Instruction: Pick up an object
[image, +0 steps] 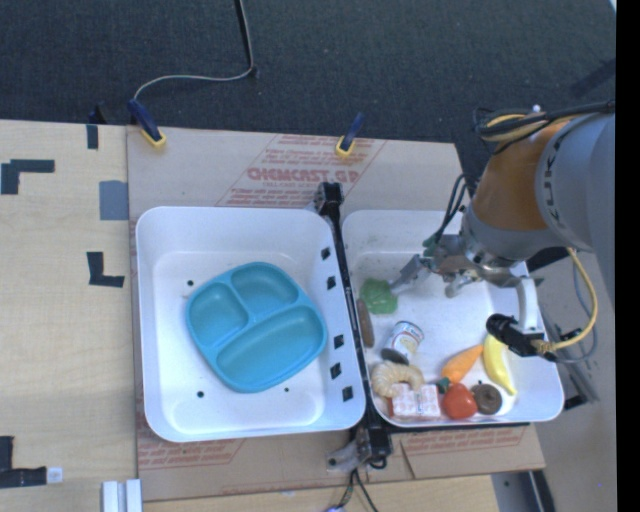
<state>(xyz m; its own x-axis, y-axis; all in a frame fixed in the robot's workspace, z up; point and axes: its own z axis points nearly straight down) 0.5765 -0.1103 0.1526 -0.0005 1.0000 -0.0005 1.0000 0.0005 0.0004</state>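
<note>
The fingers (432, 274) were spread apart with nothing between them, above the right bin (545, 405). A green object (378, 295) lay just beside the nearer fingertip, toward the left bin (150, 300). Farther off lay a can (404, 338), carrot (461, 362), banana (497, 364) and tomato (459, 402).

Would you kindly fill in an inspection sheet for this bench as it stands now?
Surface: left bin and right bin side by side on cardboard.
Job's things: green object, small can, carrot, banana, tomato and other food pieces crowd the right bin's near end.
Clutter: blue divided plate in the left bin.
Grippers: gripper over the right bin, beside the green object, holding nothing.
Cables: black cable beyond the bench.
Surroundings: yellow clamps on the cardboard.
</note>
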